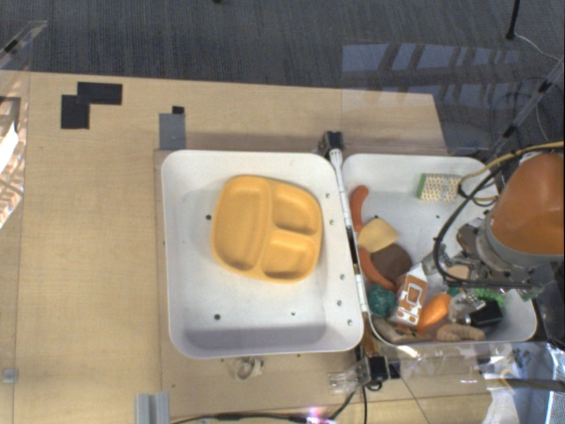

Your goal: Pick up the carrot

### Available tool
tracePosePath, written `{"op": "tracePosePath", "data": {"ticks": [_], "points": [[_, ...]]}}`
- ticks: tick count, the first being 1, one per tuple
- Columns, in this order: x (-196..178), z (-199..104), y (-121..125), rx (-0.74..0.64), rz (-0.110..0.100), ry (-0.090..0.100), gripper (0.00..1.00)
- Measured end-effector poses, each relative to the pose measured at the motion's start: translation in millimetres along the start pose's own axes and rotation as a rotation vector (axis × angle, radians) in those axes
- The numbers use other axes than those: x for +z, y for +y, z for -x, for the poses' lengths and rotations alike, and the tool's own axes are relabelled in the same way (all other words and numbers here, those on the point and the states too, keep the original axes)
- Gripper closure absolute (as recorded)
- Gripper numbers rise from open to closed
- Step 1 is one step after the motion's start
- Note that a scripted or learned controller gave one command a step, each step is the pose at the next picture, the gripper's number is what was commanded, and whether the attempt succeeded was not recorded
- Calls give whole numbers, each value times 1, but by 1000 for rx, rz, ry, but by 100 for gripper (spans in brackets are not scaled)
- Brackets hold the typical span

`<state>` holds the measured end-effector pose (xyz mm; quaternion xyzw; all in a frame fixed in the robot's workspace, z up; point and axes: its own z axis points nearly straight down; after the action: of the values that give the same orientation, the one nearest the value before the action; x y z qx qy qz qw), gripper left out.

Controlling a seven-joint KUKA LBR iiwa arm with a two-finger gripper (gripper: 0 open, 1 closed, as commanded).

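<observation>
The carrot (433, 311) is a short orange piece lying near the front edge of the right bin (399, 184). It rests between a small printed box (409, 299) and the gripper. My gripper (468, 306) hangs low over the bin's front right corner, just right of the carrot and close to it. Dark gripper hardware and cables blur its tip. Above it sits the grey wrist with the orange band (531, 203). I see nothing clearly held.
The right bin also holds a red sausage (357, 204), a cream wedge (378, 234), a brown piece (392, 261), a green item (381, 300), a tan root (459, 332) and a green-dotted card (440, 186). A yellow divided plate (266, 227) lies in the left bin (190, 263).
</observation>
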<state>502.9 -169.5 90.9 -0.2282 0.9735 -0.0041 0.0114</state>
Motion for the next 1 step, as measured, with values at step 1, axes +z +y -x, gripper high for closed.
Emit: {"op": "tracePosePath", "data": {"ticks": [1], "points": [[4, 87, -52, 238, 5, 6, 0]]}}
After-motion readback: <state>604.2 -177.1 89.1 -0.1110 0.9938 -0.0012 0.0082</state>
